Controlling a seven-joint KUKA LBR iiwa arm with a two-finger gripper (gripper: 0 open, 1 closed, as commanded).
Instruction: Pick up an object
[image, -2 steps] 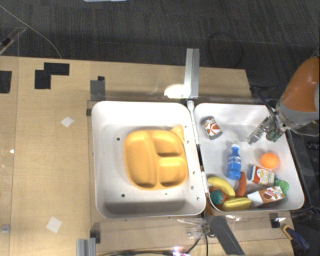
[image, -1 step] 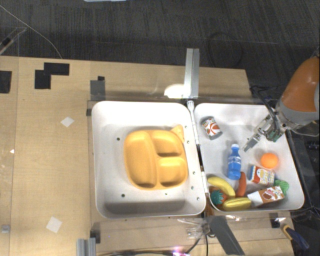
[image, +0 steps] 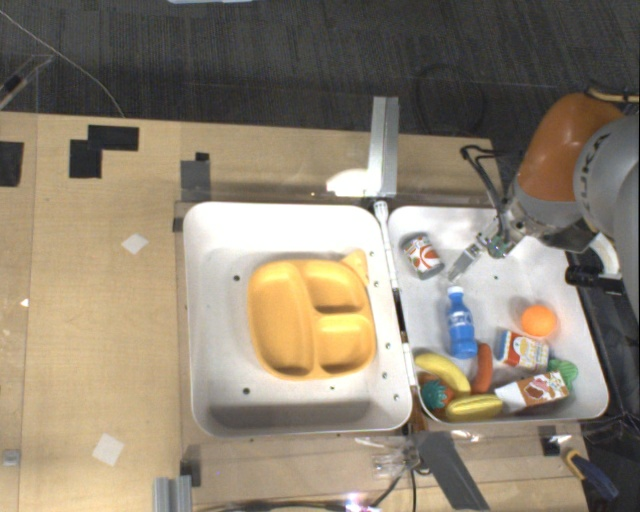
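My gripper (image: 468, 261) hangs over the upper part of the right bin (image: 565, 275). It is just right of a red and white can (image: 423, 255) and above a blue bottle (image: 460, 323) that lies below it in the view. Nothing shows held in it. Lower in the same bin lie an orange ball (image: 540, 320), two yellow bananas (image: 443, 370) (image: 474, 406), a red sausage (image: 484, 367) and two small juice cartons (image: 522, 350) (image: 543, 390). The grey arm with its orange band (image: 558, 150) reaches in from the upper right.
The left bin (image: 205, 300) holds a yellow divided tray (image: 310, 315). A green item (image: 565, 371) and a teal and orange item (image: 433, 394) crowd the right bin's lower edge. A metal post (image: 384, 140) stands behind the gap between the bins.
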